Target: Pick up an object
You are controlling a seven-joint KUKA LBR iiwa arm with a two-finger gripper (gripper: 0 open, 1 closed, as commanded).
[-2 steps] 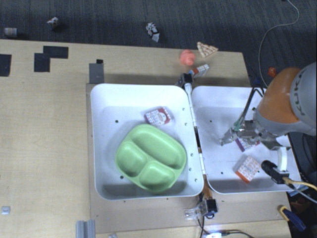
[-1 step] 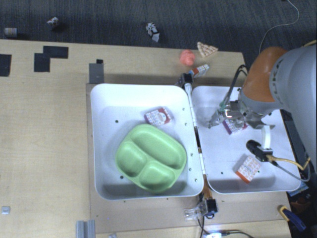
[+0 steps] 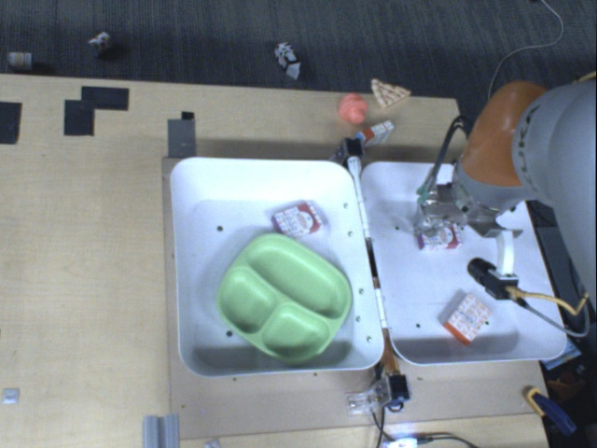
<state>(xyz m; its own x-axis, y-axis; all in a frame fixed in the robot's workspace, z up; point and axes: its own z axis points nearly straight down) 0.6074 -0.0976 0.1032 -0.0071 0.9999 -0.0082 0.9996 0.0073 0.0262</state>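
Right bin (image 3: 401, 325) | tool (image 3: 437, 224) directly over red-white packet (image 3: 438, 239), seemingly touching | finger state: cannot tell

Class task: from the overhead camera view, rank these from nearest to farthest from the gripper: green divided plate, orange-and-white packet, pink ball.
1. Orange-and-white packet, right bin, just below the gripper.
2. Pink ball, on the bench above the bins.
3. Green divided plate, left bin.
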